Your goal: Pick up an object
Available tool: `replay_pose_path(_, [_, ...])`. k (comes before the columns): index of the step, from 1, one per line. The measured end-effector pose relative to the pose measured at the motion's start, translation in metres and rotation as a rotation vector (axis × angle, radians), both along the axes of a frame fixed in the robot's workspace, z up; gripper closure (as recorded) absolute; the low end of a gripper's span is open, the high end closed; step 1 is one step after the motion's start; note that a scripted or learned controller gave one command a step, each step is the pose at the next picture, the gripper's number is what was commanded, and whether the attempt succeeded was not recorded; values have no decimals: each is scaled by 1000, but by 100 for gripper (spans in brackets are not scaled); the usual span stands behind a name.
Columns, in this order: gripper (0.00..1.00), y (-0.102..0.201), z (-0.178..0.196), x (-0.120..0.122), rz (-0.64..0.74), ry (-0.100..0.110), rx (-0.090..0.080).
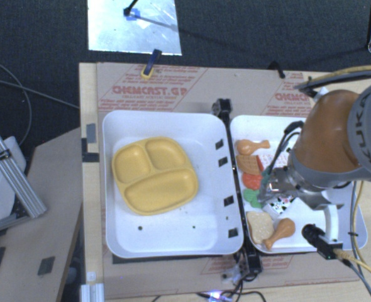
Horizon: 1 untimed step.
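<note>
The right bin point(267, 126) holds toy food along its left side: a chicken drumstick point(251, 146) at the top, an orange-brown piece point(249, 164) below it, a red piece point(252, 180), a green piece point(253, 197), a slice of bread point(258, 225) and a second drumstick point(280, 231) near the front. My gripper point(275, 200) hangs low over the middle of this bin, just right of the red and green pieces, above a small black-and-white speckled object point(278, 204). The arm's orange wrist hides most of the gripper.
The left bin point(129, 239) carries a yellow three-compartment plate point(154, 174). A black hinged divider point(231, 168) runs between the bins. The arm's bulk covers the right bin's right half. Cables trail off at the front right point(355, 263).
</note>
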<state>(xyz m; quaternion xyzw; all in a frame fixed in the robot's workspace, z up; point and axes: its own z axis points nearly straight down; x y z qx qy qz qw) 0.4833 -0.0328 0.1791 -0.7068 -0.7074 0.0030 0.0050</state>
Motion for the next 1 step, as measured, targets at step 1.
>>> replay_pose_path(1, [100,48,35,4,7,-16,-2])
